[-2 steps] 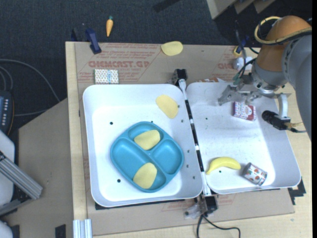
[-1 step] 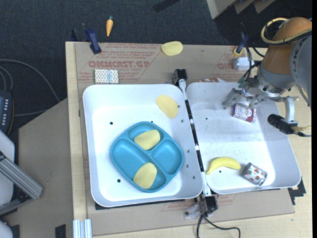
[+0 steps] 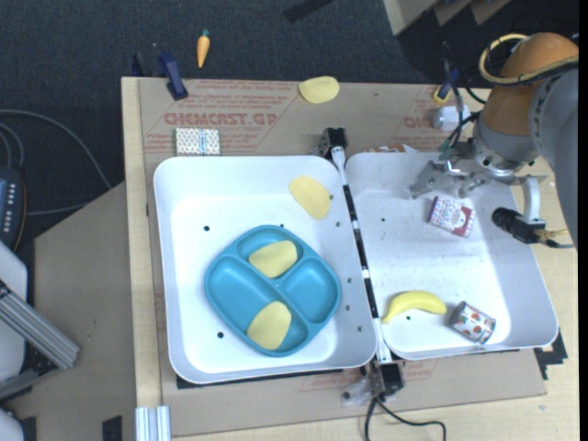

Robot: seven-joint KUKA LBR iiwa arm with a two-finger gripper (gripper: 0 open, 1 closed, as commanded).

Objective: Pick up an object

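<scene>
In the right bin [image 3: 514,292], a small red-and-white patterned carton [image 3: 450,216] lies flat and tilted near the far end, just below the claw [image 3: 447,178]. A yellow banana [image 3: 414,304] rests near the bin's front left corner, curved with its arch upward. Just beside it to the right lies a small can [image 3: 472,322] on its side, red-and-white label showing. In the left bin [image 3: 184,246], a blue divided plate [image 3: 269,288] sits at a slant, holding two yellow pieces [image 3: 273,258] in separate compartments. Another yellow piece [image 3: 310,197] lies loose near that bin's far right corner.
</scene>
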